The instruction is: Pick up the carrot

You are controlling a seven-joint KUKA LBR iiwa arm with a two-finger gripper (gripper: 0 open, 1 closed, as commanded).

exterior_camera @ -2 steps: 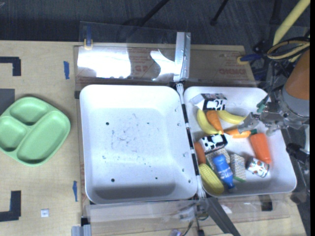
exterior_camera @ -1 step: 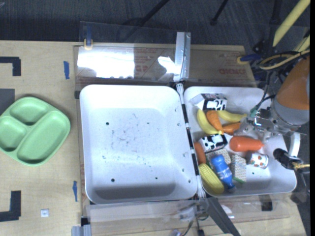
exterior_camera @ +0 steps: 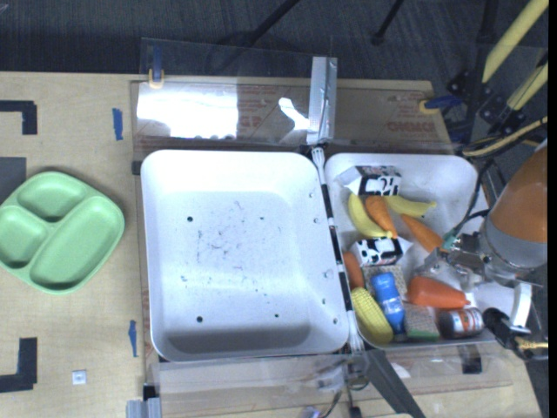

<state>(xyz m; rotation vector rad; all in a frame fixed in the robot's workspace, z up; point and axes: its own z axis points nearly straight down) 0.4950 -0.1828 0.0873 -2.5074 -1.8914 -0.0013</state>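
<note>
The right bin (exterior_camera: 452, 174) holds a heap of toy food. A slim orange carrot (exterior_camera: 419, 230) lies slanted in its middle, with its lower end running under my gripper (exterior_camera: 459, 262). A second orange piece (exterior_camera: 379, 213) sits between two yellow bananas (exterior_camera: 364, 219). A thicker red-orange tapered piece (exterior_camera: 436, 293) lies just below the gripper. The gripper hangs low over the bin's right side, between the slim carrot and the red-orange piece. The grey wrist with its orange band (exterior_camera: 525, 209) hides the bin's right wall.
A black-and-white cow-patterned item (exterior_camera: 379, 250), a blue bottle (exterior_camera: 387, 298), a corn cob (exterior_camera: 372, 314) and a small dark bottle (exterior_camera: 458, 323) crowd the right bin. The left bin (exterior_camera: 235, 255) adjoins it. A green divided plate (exterior_camera: 57, 231) rests on the bench at far left.
</note>
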